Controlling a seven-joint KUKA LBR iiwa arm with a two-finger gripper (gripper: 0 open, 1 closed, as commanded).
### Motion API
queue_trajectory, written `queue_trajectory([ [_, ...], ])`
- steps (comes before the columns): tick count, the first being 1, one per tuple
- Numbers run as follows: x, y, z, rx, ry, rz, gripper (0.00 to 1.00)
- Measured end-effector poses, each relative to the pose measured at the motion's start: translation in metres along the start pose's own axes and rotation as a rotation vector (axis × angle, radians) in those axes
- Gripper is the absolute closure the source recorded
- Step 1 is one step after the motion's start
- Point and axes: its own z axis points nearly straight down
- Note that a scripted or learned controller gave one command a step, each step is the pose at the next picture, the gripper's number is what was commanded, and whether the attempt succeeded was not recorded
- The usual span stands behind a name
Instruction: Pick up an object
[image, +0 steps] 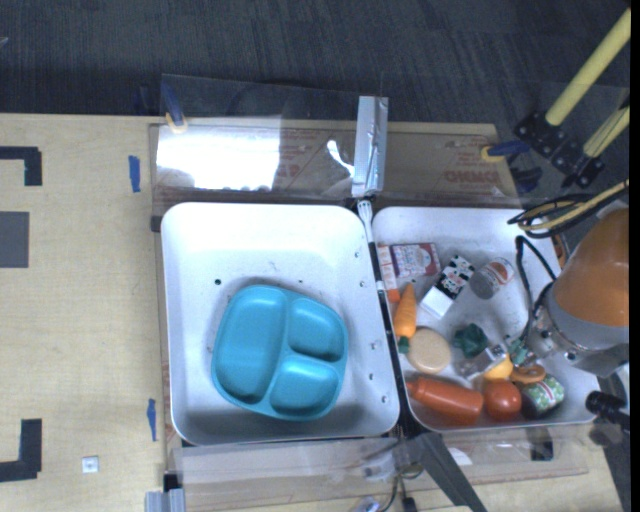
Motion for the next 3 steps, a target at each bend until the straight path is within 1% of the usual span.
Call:
queue_trajectory([
  [1,-0.029,0.066,-0.029,0.001,-0.001,-0.066,0.00],
  [2,-0.060,0.124,0.001,0.002,-0.001,-0.152,0.00],
  [3,-0.004,0.093,0.001,0.002,0.001,-0.172,0.00],
])
